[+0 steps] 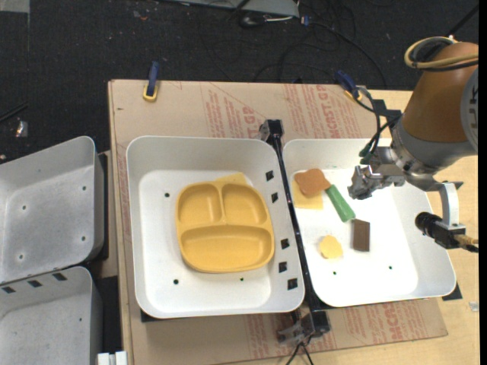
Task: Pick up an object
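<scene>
The right bin (396, 280) holds a brown round piece (311, 181) on a pale yellow slab (307, 199), a green stick (340, 203), a dark brown block (361, 235) and a small yellow piece (330, 246). My gripper (361, 186) hangs over the bin's upper middle, just right of the green stick's top end and above the brown block. Nothing shows between its fingers.
The left bin (152, 280) holds a yellow divided tray (225, 227). A black divider (285, 204) with clips runs between the bins. Grey metal panels (46, 204) lie left of the bench. A black fitting (435, 226) sits at the right bin's right rim.
</scene>
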`<state>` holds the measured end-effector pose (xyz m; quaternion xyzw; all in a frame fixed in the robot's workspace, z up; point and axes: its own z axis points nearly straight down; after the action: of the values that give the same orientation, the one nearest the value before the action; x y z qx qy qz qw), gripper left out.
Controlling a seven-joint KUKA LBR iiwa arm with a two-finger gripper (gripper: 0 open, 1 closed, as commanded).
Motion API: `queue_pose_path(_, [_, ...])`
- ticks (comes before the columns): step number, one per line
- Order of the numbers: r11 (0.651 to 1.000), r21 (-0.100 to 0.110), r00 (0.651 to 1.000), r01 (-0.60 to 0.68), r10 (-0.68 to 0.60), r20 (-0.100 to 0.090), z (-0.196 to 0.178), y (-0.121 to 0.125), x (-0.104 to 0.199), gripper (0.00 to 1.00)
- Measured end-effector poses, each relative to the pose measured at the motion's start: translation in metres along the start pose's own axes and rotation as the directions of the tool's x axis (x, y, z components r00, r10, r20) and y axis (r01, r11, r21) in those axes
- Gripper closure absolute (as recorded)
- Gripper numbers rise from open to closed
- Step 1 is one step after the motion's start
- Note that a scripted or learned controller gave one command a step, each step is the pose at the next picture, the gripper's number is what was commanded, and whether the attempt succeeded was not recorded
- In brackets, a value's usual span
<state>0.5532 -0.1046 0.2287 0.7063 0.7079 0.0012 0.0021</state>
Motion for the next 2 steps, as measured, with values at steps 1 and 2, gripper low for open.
queue_pose_path(1, [1.000, 0.007, 1.000, 0.005, -0.005, -0.003, 0.005, -0.015, 0.058, 1.00])
queue_pose_path(2, [1.000, 0.007, 1.000, 0.006, -0.006, -0.004, 0.004, -0.030, 0.114, 1.00])
